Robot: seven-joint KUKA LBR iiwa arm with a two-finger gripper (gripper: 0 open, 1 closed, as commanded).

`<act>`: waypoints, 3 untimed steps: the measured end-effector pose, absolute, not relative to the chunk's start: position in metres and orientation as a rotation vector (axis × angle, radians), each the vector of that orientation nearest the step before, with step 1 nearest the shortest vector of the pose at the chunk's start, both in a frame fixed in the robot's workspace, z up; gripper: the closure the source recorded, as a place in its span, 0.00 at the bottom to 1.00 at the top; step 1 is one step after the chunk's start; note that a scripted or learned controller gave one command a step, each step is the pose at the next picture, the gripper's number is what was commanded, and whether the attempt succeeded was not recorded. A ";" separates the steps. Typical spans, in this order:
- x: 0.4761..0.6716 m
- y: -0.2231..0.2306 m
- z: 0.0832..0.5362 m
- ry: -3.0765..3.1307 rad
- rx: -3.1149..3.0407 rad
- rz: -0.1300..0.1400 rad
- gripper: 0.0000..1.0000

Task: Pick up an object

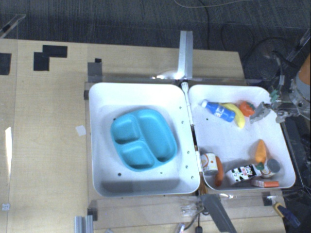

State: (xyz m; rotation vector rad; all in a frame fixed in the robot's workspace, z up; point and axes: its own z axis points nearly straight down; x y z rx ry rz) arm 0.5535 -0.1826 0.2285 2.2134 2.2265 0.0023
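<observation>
Nearest me, black-and-white carton [243, 173] lies lengthwise left-right; banana [234, 113] runs diagonally; hand [270, 107] beside it, finger state I cannot tell.

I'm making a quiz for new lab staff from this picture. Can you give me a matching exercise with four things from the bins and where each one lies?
Things:
1. blue divided plate
2. blue bottle
3. carrot
4. black-and-white carton

Places:
A. right bin, near edge, at the front
B. left bin, in the middle
C. right bin, far side, beside the banana
D. right bin, right side, midway down

Pairs: 1-B, 2-C, 3-D, 4-A
</observation>
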 end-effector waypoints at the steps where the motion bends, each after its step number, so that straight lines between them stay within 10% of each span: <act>1: 0.548 -0.195 0.373 2.144 2.287 0.006 0.00; 2: 0.599 -0.197 0.412 2.259 2.171 0.005 0.00; 3: 0.602 -0.142 0.410 2.354 2.072 0.004 0.00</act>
